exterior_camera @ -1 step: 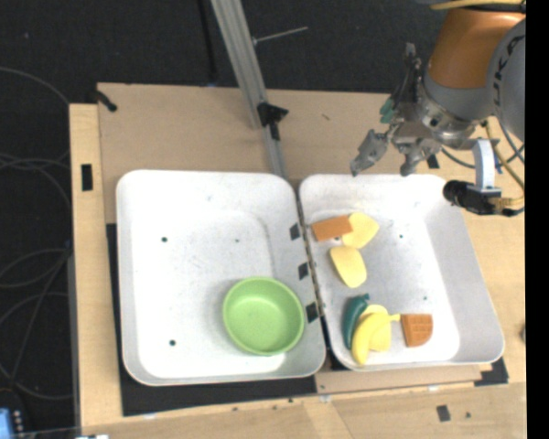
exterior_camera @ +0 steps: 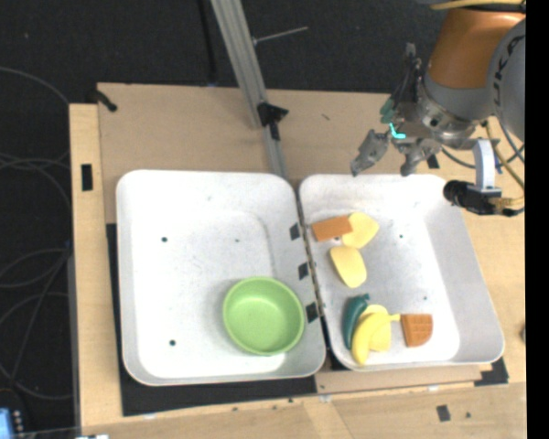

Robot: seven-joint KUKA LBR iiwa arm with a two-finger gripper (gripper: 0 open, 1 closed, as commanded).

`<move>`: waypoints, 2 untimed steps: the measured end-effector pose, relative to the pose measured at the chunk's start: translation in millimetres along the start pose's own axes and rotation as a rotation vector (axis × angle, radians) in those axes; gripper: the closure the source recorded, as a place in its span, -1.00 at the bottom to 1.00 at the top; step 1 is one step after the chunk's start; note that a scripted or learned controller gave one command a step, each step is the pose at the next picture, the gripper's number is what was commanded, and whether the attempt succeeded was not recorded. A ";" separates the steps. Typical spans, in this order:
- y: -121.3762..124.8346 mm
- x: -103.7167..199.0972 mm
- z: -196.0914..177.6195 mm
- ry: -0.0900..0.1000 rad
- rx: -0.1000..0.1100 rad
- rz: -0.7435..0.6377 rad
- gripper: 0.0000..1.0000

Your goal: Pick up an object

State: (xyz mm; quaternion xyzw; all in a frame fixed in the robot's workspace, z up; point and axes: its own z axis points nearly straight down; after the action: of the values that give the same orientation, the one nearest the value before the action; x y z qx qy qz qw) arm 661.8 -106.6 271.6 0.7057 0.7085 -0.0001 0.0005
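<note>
A: Item one, the end effector. What is it doing?

B: The grey two-finger gripper (exterior_camera: 390, 161) is hanging above the far rim of the right shallow white plastic bin (exterior_camera: 448, 245), fingers spread wide, nothing between them. The grey arm with the orange band (exterior_camera: 471, 35) is reaching in from the right.

A: Item two, candidates for picking?

B: All are lying in the right bin. An orange rectangular block (exterior_camera: 329, 229) is touching a pale yellow rounded piece (exterior_camera: 363, 231) near the centre divider; a second yellow oval piece (exterior_camera: 349, 266) is sitting just below them. At the near end, a dark teal curved piece (exterior_camera: 352, 313) is lying against a yellow crescent piece (exterior_camera: 373, 330), with a small orange ribbed block (exterior_camera: 416, 328) just beside. The left shallow white plastic bin (exterior_camera: 165, 245) is holding a light green round plastic bowl (exterior_camera: 263, 314).

A: Step in hand?

B: I am judging it as the approach: nothing grasped, no target committed. The next move is calling for travel over one piece, then a straight descent. The second yellow oval, lying apart, looks easiest.

A: Anything unclear?

B: The arm's upper part is running off the frame. The teal piece is partly covered by the yellow crescent, so its shape is hard to tell.
</note>
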 end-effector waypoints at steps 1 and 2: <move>-3.8 3.7 61.9 -0.001 0.006 0.003 -1.00; 2.8 1.2 122.0 -0.002 0.005 0.004 -1.00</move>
State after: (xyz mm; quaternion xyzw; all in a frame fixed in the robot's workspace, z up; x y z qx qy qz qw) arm 664.8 -105.5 149.6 0.7071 0.7071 -0.0026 -0.0007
